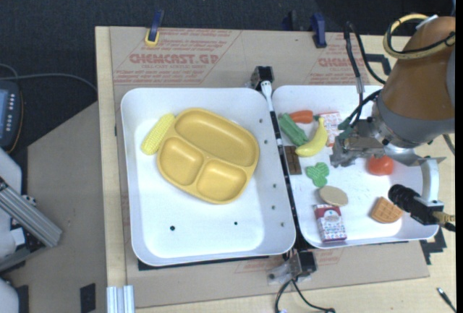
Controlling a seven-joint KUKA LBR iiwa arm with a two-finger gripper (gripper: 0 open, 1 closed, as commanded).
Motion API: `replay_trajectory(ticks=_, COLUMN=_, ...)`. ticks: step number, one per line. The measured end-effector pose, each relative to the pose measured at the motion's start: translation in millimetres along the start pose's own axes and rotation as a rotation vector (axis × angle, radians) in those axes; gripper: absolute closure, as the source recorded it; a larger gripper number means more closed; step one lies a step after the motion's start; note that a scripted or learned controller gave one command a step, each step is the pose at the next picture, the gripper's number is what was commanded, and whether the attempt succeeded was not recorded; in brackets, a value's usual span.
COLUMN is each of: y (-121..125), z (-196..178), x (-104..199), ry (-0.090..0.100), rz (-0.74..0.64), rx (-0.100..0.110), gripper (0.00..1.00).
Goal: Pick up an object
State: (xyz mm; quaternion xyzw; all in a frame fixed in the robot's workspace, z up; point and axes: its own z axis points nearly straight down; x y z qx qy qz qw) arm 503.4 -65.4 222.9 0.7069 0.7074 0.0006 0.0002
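My gripper (pixel 345 153) hangs over the middle of the right bin (pixel 362 235), reaching in from the right. Just left of it lies a yellow banana (pixel 315 140), with a green pod (pixel 292 129) and a small carrot (pixel 302 116) beyond. A green broccoli piece (pixel 317 173) sits below and left of the gripper, and a red tomato (pixel 380 165) sits to its right, partly under the wrist. A pink-and-white packet (pixel 329 121) lies behind the banana. Nothing shows between the gripper and these objects.
Nearer the front of the right bin are a tan oval piece (pixel 333 196), a red box (pixel 330 223) and an orange waffle wedge (pixel 385 211). A brown bar (pixel 291 160) lies by the bin's left wall. The left bin (pixel 145 232) bears a yellow divided plate (pixel 208 154) and a corn cob (pixel 158 133).
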Motion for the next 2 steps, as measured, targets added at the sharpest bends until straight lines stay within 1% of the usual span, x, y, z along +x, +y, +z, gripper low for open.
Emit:
replay_trajectory(ticks=1, y=7, z=-9, x=0, ry=-0.001, rz=0.000, rx=-0.002, gripper=1.00)
replay_trajectory(ticks=2, y=15, z=1, x=12, ry=-0.001, rz=0.000, rx=0.000, gripper=1.00)
